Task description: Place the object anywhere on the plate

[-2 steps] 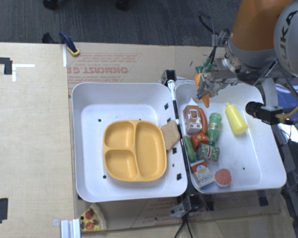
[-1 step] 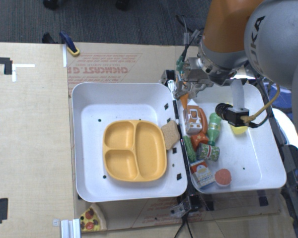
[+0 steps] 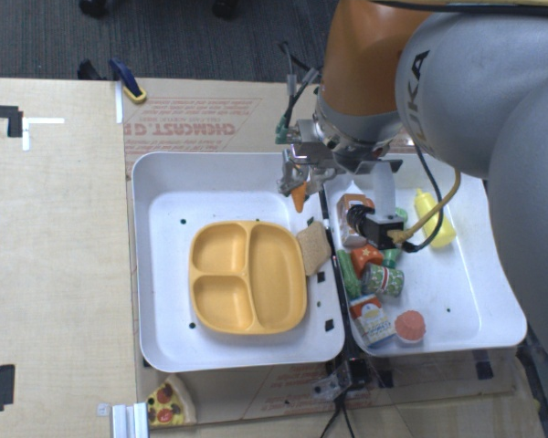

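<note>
The claw [image 3: 299, 182] pinches a small orange carrot-like piece [image 3: 299, 196] at the left bin's [image 3: 155, 245] back right corner, the yellow divided plate [image 3: 248, 276] lying below-left of it.

A robotics lab: industrial arm [image 3: 457, 71] over white bins [image 3: 155, 272] on a taped bench [image 3: 46, 245].

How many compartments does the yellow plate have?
3. On the yellow plate in the left bin: one large on the right side, two smaller stacked on the left, one farther and one nearer the camera.
</note>
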`<action>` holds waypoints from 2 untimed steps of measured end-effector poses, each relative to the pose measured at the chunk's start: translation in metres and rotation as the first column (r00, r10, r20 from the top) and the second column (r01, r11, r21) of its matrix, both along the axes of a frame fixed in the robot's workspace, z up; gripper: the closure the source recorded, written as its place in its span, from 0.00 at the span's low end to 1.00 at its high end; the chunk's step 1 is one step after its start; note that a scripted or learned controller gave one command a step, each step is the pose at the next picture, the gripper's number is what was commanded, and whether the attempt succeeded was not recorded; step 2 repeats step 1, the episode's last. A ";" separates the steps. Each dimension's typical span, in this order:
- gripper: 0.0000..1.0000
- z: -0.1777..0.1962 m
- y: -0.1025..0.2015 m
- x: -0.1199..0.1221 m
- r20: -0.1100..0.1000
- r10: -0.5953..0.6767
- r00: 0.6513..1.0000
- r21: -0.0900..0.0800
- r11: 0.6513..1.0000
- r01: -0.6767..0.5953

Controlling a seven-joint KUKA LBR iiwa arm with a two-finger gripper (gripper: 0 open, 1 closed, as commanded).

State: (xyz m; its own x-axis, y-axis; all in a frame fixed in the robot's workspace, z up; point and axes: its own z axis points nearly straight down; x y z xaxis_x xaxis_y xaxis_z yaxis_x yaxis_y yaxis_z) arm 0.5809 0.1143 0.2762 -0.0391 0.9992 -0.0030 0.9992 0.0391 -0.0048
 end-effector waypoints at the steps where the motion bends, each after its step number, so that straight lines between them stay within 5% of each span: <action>1: 0.00 0.000 0.000 0.000 0.001 0.000 1.000 -0.001 1.000 0.000; 2: 0.00 0.000 0.000 0.000 0.001 0.000 1.000 -0.001 1.000 0.000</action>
